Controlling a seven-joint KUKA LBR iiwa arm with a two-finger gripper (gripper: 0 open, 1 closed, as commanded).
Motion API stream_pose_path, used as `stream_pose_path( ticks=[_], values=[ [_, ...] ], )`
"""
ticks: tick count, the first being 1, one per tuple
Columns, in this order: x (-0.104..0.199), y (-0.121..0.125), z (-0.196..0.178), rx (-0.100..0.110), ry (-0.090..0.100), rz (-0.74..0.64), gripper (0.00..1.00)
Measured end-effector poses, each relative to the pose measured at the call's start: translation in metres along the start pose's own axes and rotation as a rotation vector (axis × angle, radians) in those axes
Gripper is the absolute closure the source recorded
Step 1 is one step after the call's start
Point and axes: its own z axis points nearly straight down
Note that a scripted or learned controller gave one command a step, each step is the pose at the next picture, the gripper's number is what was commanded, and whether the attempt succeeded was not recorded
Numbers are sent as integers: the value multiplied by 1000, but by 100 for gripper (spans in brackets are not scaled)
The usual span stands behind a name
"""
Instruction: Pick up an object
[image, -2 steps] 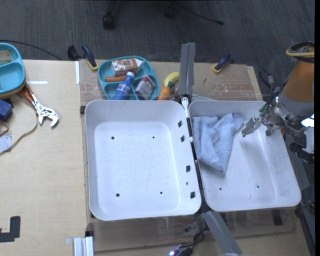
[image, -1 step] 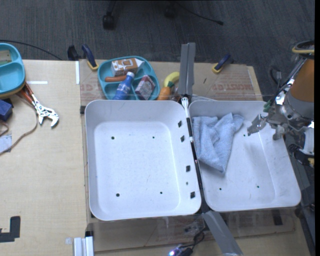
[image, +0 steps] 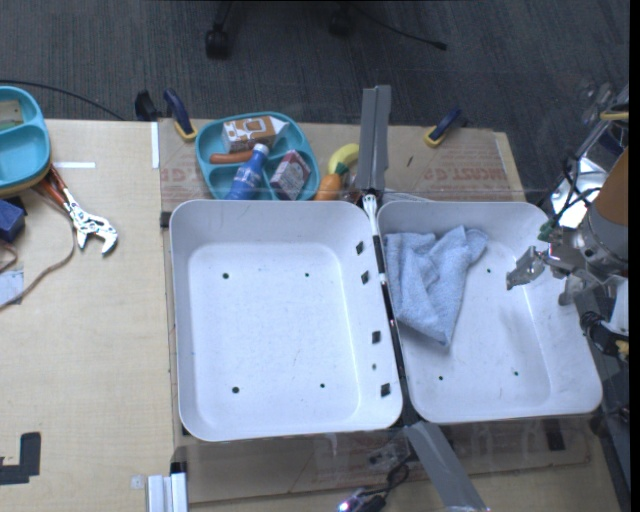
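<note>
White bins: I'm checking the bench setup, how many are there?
2. The left bin sits beside the right bin, which holds a blue-grey cloth.

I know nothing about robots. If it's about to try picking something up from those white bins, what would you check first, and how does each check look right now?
1. Something to pick in reach: ok. A crumpled light-blue cloth lies in the right bin, against its left wall.
2. Gripper over the target: not ok. It sits to the right of the cloth, apart from it.
3. Nothing already held: ok. Nothing shows between its fingertips.
4. Clear path to the cloth: ok. Bare bin floor lies between them.
5. Fingers open enough: cannot tell at this size.
6. Cloth lying flat: not ok. It is bunched in folds, so a grasp may catch just one layer.
</note>
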Motion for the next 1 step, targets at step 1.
stream_pose_path(
  ticks=[1],
  values=[
    [67,83,54,-5,-1,-151,0]
  ],
)
